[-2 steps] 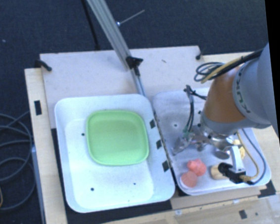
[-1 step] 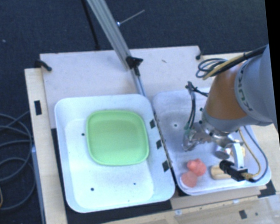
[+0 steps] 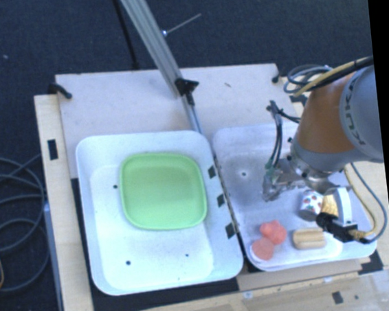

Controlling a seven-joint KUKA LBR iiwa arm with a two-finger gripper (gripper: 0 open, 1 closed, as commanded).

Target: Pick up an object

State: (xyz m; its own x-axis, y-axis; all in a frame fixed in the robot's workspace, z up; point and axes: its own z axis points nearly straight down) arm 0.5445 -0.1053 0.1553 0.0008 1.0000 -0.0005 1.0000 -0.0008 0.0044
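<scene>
The arm (image 3: 332, 119) comes in from the right side and bends down over the right bin (image 3: 238, 147). Its claw (image 3: 275, 190) hangs low above the bare white floor of this bin, about in the middle of it. The claw is small and dark from this high camera, so I cannot tell if it is spread or pressed together, and I see no object inside it.

The objects to pick are all below the claw in the picture, toward the near edge of the right bin. A pink-red lumpy object (image 3: 274, 231) lies just below the claw. A round pink object (image 3: 263, 249) touches it on the lower left side. To the right of these two is a tan object shaped like a small roll (image 3: 308, 239), lying flat. Right of the claw, partly under the wrist of the arm, there is a white and yellow object (image 3: 318, 204), and I cannot tell what it is.

Far to the left of the claw, the left bin (image 3: 109, 264) holds a green square plate (image 3: 164, 190), lying flat. A grey metal pole (image 3: 157, 41) stands above and to the left of the claw, at the back between both bins.
</scene>
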